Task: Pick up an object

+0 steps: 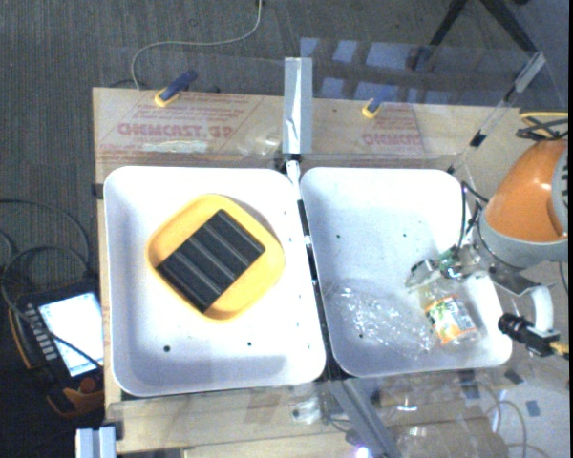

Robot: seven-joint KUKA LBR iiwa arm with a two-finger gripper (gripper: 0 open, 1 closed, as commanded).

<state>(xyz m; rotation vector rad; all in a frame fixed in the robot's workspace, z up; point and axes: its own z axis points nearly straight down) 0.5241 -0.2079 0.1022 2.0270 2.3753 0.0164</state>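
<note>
Packet (452, 319), small, orange and green, lying flat on the floor of the right bin (382, 213), toward its near right corner, not lifted. Just to its left, touching or nearly so, a crumpled sheet of clear plastic film (377, 315) spread over the bin floor; hard to say where the film ends, since it blends into the white. Just above the packet, the gripper (441, 267), close over it or at its upper edge; impossible to tell whether touching, and impossible to tell whether parted or closed, with wires and glinting metal cluttering that spot. Nothing seen held. Judged from this: task not done, at best at the approach or descent over the packet, with closing and lifting left. Across the divider, in the left bin (134, 351), a yellow tray-like object with a black ribbed panel (216, 256), resting tilted to the bin's sides, well apart from the gripper and untouched. Farther back and to the right, the arm (525, 208), its orange band large in view, partly cut off at the edge and hiding part of the right bin's rim. Farthest, the surface (201, 132) behind the bins, with faded red lettering too blurred to read.
</note>
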